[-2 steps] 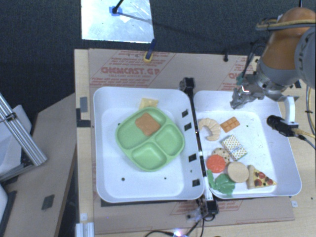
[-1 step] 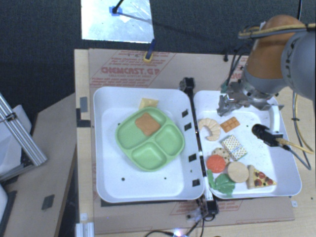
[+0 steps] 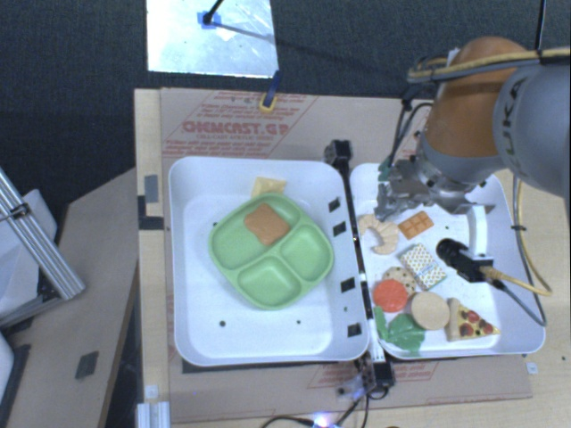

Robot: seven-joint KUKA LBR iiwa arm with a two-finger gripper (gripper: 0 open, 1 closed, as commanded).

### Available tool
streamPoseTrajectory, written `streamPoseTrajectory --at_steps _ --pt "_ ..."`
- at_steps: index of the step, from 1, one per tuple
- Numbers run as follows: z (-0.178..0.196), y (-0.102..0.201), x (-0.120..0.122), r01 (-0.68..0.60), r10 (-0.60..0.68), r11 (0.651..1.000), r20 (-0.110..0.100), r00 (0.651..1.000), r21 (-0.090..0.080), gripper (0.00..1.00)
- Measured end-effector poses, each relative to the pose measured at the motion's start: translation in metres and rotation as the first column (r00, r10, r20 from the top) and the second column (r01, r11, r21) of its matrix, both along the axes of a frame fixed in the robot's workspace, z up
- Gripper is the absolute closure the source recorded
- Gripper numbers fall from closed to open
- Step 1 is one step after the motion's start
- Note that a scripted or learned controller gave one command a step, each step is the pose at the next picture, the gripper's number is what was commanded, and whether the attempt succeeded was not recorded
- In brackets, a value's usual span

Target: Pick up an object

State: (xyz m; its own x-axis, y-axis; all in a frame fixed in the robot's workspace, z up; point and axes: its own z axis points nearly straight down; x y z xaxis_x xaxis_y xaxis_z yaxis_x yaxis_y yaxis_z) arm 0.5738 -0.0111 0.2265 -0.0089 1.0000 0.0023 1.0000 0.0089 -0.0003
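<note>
Hovering over croissant & waffle in right bin, gripper fingers' state unclear.

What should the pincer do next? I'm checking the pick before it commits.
Probably lower a little onto the pale croissant-shaped toy. The pincer hangs just above it in the right shallow white bin, nothing visibly held, and the square orange cracker sits close beside.
</note>
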Motion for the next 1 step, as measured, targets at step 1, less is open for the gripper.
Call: streamPoseTrajectory --at_steps 1 --pt "-0.0086 0.0427 -0.0302 0.001 -0.001 1.0 -0.002 1.0 -0.001 1.0"
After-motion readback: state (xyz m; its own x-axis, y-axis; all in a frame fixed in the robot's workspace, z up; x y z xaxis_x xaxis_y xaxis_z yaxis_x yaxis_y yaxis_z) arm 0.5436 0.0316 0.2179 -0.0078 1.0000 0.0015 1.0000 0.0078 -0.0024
